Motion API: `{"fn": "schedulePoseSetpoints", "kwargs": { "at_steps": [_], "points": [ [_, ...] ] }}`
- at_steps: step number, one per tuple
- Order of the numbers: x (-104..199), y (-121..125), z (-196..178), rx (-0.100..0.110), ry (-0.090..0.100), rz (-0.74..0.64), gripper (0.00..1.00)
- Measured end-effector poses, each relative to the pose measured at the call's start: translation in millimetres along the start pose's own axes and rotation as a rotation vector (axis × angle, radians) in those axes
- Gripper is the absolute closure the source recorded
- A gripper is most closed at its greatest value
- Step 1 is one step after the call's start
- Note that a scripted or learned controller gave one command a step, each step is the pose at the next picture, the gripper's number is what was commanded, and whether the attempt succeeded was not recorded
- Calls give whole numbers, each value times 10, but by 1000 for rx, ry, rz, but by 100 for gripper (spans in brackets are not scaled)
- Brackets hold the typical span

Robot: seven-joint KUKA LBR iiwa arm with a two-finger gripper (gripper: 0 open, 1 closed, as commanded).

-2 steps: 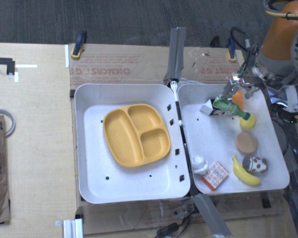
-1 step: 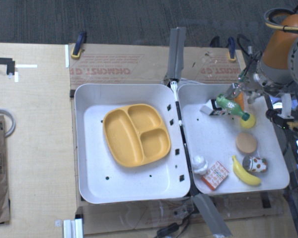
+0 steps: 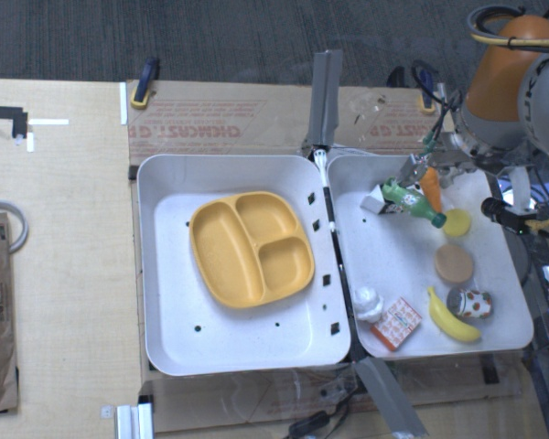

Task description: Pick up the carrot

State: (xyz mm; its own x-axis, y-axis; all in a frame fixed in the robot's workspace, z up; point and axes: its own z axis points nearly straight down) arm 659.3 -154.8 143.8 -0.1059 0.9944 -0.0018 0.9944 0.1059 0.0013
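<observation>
One carrot (image 3: 430, 189) hangs upright at the right bin's (image 3: 503, 337) far edge, pinched between the fingers of the gripper (image 3: 427, 170), just above a green bottle (image 3: 412, 199) (lying flat). Bending in from the right, the arm (image 3: 508, 71) angles downward.

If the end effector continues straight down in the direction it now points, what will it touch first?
Most likely the carrot, which lies right under the end effector at the back of the right bin. The green bottle lies close beside it, and depth is unclear from this slanted view.
</observation>
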Motion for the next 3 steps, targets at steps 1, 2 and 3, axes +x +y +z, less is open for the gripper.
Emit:
{"fn": "schedulePoseSetpoints", "kwargs": {
  "at_steps": [1, 2, 3],
  "points": [
    [-387, -42, -319, 0, -1, -70, 0],
    [-241, -661, 1, 2, 2, -96, 0],
    [-671, -72, 11, 0, -1, -191, 0]
  ]
}}
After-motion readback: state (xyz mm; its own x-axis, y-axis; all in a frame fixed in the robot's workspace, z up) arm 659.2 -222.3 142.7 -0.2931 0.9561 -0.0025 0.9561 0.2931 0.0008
